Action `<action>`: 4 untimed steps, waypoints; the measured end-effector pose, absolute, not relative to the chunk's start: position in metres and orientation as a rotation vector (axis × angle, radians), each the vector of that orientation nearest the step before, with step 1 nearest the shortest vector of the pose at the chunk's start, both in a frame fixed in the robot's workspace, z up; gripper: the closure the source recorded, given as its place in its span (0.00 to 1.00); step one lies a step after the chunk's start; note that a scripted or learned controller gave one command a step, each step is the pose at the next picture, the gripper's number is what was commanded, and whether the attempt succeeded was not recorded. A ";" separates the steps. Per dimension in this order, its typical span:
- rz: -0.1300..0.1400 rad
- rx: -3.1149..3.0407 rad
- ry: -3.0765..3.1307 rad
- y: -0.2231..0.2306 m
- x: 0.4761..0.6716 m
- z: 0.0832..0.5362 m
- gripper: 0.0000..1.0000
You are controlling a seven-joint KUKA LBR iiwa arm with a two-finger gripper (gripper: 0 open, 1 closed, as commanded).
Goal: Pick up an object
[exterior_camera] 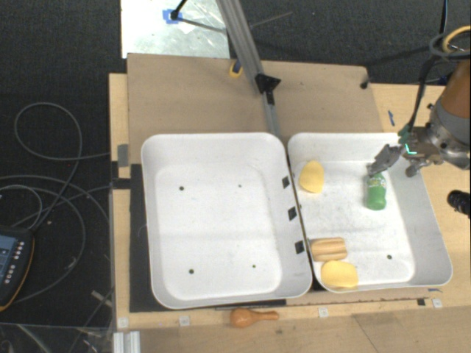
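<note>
The right white bin (423, 226) holds several objects. A small green bottle (376, 192) lies near its back right. A yellow lemon-like piece (312, 176) sits at the back left of this bin. A tan hot-dog bun (328, 248) and another yellow piece (339, 274) lie at the front left. My gripper (396, 166) hangs over the bin's back right corner, just above and right of the green bottle. Its fingers are spread open with nothing between them, and the left fingertip (380, 162) is close to the bottle's top.
The left white bin (158, 219) adjoins the right one along a divider with black clips (292, 213). A metal pole (246, 43) slants in from the back to the bins' junction. An orange-brown gourd-shaped toy (254, 316) lies on the bench in front of the bins.
</note>
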State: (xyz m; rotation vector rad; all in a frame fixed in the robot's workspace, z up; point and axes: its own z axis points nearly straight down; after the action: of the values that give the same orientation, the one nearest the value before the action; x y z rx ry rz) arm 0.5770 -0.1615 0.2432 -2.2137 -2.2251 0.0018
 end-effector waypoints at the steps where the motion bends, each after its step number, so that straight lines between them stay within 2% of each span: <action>1: -0.002 -2.217 -2.227 -0.162 0.578 0.246 0.00; 3: 0.003 -2.220 -2.219 -0.169 0.567 0.156 0.00; 4: -0.004 -2.232 -2.234 -0.170 0.579 0.107 0.00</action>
State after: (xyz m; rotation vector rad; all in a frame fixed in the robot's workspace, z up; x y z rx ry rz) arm 0.5794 -0.1701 0.1073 -2.2321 -2.2342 -0.0044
